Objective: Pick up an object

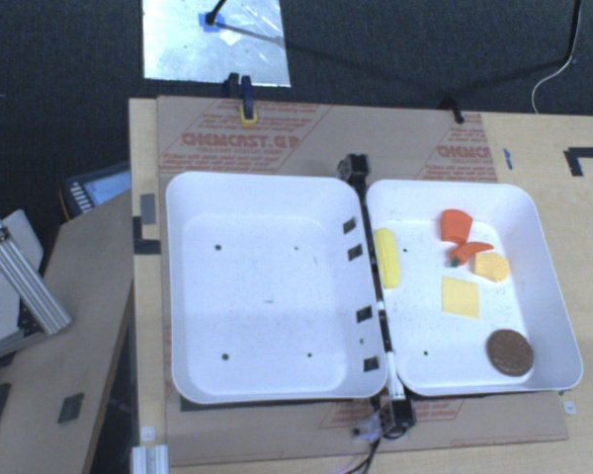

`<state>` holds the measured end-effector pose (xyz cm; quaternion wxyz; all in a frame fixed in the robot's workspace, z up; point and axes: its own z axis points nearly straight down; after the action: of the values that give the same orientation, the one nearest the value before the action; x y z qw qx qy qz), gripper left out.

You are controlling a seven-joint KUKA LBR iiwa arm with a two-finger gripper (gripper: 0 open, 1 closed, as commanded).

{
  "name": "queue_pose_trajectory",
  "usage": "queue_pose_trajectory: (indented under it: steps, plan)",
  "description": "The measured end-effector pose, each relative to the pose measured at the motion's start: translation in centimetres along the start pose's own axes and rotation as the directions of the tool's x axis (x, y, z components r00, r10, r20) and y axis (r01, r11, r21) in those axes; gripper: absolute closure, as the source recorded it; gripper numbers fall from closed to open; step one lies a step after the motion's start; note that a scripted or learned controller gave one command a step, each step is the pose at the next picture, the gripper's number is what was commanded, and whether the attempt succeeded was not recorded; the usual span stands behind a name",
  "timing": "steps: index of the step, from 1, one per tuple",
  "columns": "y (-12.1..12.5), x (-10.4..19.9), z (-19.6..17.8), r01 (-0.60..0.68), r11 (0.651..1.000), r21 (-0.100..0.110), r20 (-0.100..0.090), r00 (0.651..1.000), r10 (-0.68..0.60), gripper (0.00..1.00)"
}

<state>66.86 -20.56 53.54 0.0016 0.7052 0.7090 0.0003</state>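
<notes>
Objects, right bin [546,255]: corn cob [386,257] at 9 o'clock by the left wall; orange piece [456,225] at 12; yellow chunk [492,266] beside it; yellow slice [462,296] centre; brown disc [510,352] at 5. Left bin [178,265] adjoining.

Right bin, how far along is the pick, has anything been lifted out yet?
Nothing looks done yet. All the pieces lie in the right bin: the corn by its left wall, the orange piece, the carrot, the cheese wedge, the yellow square and the brown disc. Nothing is in hand. Left to do: the whole pick, reaching in, closing on one piece and lifting it.
</notes>
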Motion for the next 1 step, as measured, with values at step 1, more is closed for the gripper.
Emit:
queue_pose_trajectory:
  steps: [1]
  plan:
    - [0.0,0.0,0.0,0.0,1.0,0.0,0.0,1.0,0.0,1.0]
